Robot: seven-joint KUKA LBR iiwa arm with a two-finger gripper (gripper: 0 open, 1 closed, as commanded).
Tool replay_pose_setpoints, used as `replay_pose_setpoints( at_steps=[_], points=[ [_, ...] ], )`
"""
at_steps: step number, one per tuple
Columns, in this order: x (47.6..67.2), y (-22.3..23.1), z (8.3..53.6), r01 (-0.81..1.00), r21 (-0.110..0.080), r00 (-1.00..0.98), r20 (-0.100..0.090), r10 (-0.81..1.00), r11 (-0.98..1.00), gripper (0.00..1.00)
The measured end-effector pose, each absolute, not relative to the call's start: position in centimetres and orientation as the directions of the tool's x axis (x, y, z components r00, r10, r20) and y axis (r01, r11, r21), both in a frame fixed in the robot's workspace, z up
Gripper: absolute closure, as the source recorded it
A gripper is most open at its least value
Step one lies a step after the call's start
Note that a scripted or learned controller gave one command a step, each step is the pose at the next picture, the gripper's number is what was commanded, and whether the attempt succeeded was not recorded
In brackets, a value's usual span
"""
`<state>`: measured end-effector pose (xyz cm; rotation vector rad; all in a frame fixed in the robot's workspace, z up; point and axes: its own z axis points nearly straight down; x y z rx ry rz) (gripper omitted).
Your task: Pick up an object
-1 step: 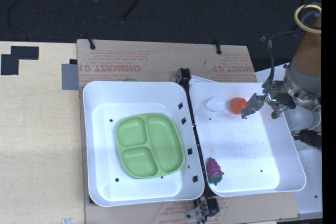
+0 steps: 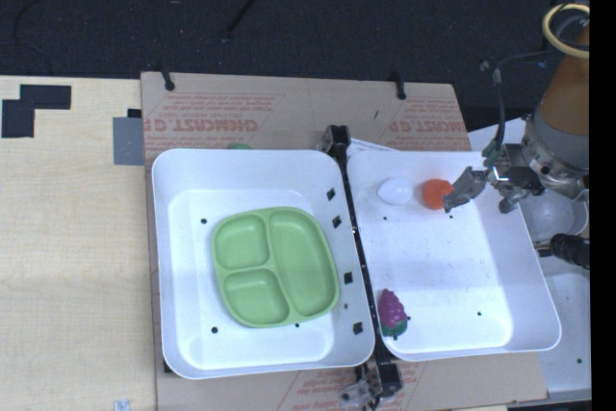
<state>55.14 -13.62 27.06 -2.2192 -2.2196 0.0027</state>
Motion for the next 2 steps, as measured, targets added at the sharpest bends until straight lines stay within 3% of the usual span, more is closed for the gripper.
replay_pose_setpoints(
  at_steps=[2],
  points=[
    [54.7, -13.4, 16.0, 1.0, -0.009, 0.0, 0.002, 1.0, 0.0, 0.0]
  ],
)
